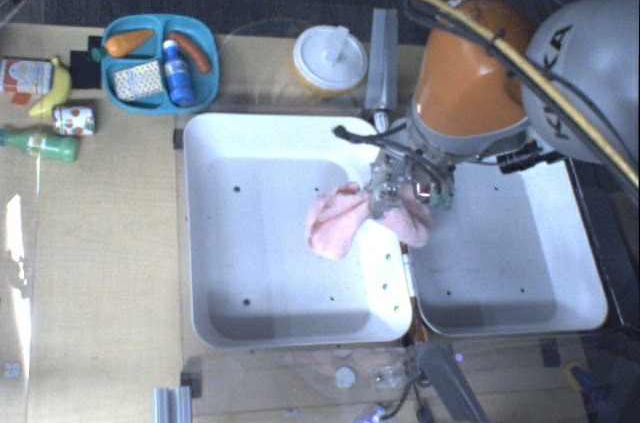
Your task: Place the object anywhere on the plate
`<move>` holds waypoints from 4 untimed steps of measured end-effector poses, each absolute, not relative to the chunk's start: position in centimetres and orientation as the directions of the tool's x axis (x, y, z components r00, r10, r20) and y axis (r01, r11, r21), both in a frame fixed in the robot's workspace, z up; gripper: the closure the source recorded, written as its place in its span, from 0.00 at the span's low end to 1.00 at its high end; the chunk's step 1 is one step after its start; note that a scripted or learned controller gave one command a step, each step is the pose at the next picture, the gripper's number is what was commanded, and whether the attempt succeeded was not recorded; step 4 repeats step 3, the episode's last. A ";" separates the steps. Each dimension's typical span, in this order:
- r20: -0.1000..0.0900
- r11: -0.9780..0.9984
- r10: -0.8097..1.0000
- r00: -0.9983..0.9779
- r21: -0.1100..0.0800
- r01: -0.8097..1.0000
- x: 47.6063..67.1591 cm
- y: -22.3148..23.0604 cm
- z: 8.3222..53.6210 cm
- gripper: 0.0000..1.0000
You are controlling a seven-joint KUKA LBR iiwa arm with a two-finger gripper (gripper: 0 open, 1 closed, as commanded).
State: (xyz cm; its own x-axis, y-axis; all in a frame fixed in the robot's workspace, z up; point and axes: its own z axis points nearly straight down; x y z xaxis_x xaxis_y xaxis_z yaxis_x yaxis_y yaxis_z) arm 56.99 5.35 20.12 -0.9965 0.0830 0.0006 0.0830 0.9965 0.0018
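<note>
A soft pink cloth (338,219) spreads across the right side of the left white bin (250,251). One lobe of it reaches over the divider toward the right bin (520,261). My gripper (388,195) points down from the orange-banded wrist (465,81) onto the cloth's middle. The fabric bunches up and looks pinched between the fingers there. A blue divided plate (205,41) stands off the bins at the back left, far from the gripper. It holds a toy carrot, a blue bottle and other small pieces.
A white lidded cup (330,58) stands behind the left bin, next to a grey upright post (381,61). A banana (55,89), a small can (73,120), a green bottle (40,145) and a box (22,76) lie on the wooden bench at far left.
</note>
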 end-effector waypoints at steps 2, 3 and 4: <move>0.001 1.000 -0.003 -1.000 0.002 -0.003 50.5 13.0 22.2 1.00; 0.000 1.000 -0.003 -1.000 0.002 -0.003 50.5 13.0 22.3 0.00; 0.000 1.000 -0.003 -1.000 0.002 -0.003 50.5 13.0 22.3 0.00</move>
